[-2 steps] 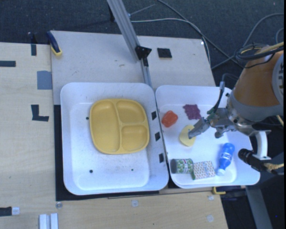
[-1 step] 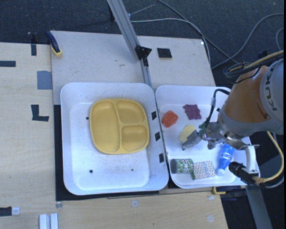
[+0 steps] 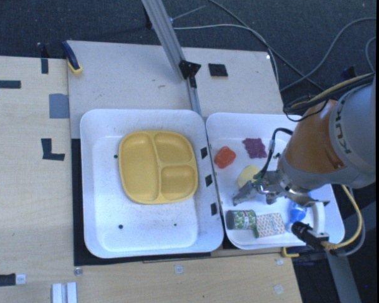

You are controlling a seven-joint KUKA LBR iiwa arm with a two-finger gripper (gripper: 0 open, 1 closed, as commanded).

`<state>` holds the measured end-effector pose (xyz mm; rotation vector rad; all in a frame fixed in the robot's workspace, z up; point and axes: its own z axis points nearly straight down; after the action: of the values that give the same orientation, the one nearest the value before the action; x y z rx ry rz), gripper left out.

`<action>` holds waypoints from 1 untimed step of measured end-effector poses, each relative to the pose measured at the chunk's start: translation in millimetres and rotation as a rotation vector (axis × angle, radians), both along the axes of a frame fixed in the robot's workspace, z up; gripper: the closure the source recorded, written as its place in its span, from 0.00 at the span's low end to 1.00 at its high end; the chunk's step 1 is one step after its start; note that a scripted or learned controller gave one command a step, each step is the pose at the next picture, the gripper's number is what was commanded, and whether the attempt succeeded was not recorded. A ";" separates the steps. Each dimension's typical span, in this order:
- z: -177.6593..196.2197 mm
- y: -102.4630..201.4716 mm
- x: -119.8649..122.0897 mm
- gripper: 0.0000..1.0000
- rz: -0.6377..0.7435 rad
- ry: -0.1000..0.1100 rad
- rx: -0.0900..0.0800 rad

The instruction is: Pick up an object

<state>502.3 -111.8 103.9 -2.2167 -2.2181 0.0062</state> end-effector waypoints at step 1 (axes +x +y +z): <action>11.9 0.4 0.3 1.00 0.001 -0.001 0.000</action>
<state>502.5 -111.4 115.9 -2.2160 -2.2197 0.0047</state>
